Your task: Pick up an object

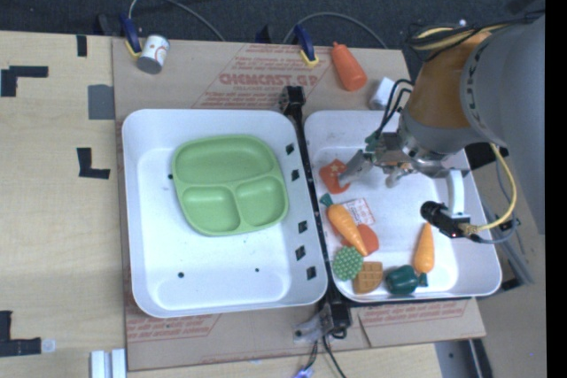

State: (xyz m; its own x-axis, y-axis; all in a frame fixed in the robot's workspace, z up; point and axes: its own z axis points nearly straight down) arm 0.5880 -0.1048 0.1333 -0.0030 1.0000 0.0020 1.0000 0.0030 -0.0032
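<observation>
Gripper (376,170) sits low over the right bin (474,283), its two fingers spread apart, one fingertip just beside a small orange-red toy piece (332,176) near the bin's left wall, the other pointing down toward bare bin floor; nothing lies between them. Grey arm with orange band (443,93) comes in from the right and covers the bin's upper right corner. Right bin contents: a toy carrot (347,227) lying at a slant below the orange-red piece, touching a small white card with red print (359,210) and a red-orange chunk (368,239); lower down, a green knobbly round toy (347,262) touching a waffle-like brown piece (368,277); a dark green toy (402,281) just beside it; a second orange carrot (424,249), near upright, towards the bin's right side. Left bin (142,217) holds a green divided plate (230,183), three compartments, lying flat in the upper half. Outside the bins, on the cardboard sheet (239,80): an orange bottle-shaped toy (348,67) above the right bin, a small white cylinder (153,53) at upper left, two blue clamps (131,35) along the sheet's far edge.
</observation>
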